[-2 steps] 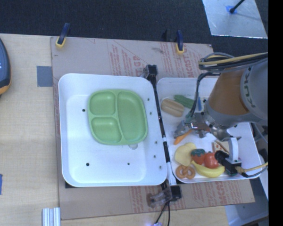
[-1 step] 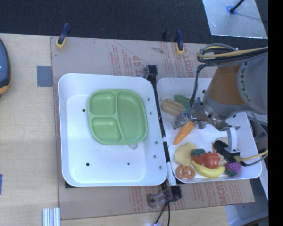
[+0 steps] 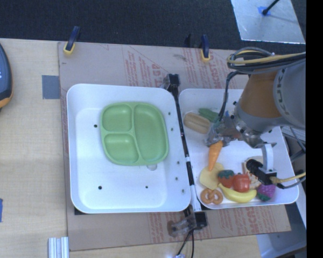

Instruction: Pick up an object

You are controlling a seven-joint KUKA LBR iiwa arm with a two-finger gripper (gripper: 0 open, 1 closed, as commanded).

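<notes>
From the camera view above the bench, my gripper (image 3: pixel 222 135) hangs at centre right of the frame, low over the right bin (image 3: pixel 288 153), with its tip just above the top of the toy carrot (image 3: pixel 214 153). I cannot tell whether it is apart or together: the wrist covers it, and nothing shows clamped in it. So I judge the pick not yet done; the carrot lies on the bin floor, orange body pointing down the frame, and the close and lift are left. Counting what I see: two white bins; in the left bin (image 3: pixel 86 192) one green divided plate (image 3: pixel 134 133); in the right bin one carrot, one tan bread roll (image 3: pixel 196 122), one green piece (image 3: pixel 207 113) behind it, one banana (image 3: pixel 238 195), one red tomato (image 3: pixel 240 183), one pretzel (image 3: pixel 211 196), one purple grape bunch (image 3: pixel 267 191).
</notes>
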